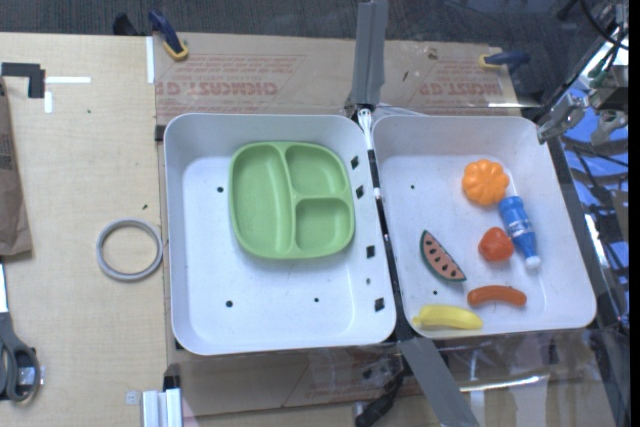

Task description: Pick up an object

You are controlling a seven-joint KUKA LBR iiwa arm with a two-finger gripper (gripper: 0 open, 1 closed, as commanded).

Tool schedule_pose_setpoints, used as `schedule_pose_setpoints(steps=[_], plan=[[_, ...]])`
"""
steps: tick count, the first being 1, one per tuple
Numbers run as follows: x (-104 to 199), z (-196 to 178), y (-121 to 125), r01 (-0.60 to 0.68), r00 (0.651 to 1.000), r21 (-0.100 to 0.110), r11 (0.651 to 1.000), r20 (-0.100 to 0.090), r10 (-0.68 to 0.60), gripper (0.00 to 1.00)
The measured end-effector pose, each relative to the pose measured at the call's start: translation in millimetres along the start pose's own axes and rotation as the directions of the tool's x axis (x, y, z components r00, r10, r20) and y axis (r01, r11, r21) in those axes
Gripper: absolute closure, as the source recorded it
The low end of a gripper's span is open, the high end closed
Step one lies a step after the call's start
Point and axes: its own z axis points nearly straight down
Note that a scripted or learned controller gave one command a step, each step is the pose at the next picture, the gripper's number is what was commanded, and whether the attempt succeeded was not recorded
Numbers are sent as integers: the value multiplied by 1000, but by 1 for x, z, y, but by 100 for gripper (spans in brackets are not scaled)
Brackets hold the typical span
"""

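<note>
Hanging by the far right corner of the right bin (560, 205), the pincer (565, 113) held nothing I could see, and I couldn't tell if it was apart or together. The orange pumpkin (485, 182) sat nearest, below and left of it. The blue bottle (518, 230) and red tomato (495, 244) crowded together further down. I'd guess the pumpkin was the easy grab, with 0 neighbours touching it.

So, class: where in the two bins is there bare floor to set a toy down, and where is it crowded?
Free: the left bin floor below the green tray, and the right bin left of the pumpkin. Crowded: its right side, around the bottle, tomato, melon slice, sausage, banana.
</note>
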Motion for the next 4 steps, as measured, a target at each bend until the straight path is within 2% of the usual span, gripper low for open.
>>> schedule_pose_setpoints(steps=[1, 2, 3, 4], plan=[[0, 6, 49, -120, 993, -1, 993, 1, 120, 0], [0, 6, 49, -120, 993, -1, 993, 1, 120, 0], [6, 91, 56, -659, 752, 2, 752, 1, 659, 0], [34, 199, -33, -820, 573, 3, 573, 1, 820, 0]])
